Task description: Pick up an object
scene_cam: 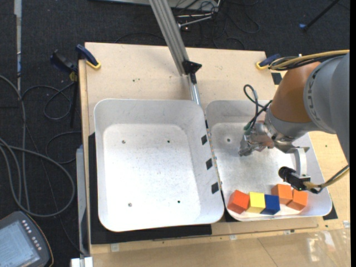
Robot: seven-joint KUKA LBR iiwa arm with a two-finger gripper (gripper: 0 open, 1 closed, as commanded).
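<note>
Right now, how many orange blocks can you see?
3, all along the near edge of the right bin: one orange block at the row's left end, and two more at its right end. Others may hide under the arm.

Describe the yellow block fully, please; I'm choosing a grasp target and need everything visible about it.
The yellow block is a small cube-like piece, matte, possibly painted wood or foam, lying flat in the right bin near its front rim. It sits in a row of blocks: an orange block presses against its left side and a blue block against its right. Its top face is exposed. The gripper is above and apart from it.
</note>
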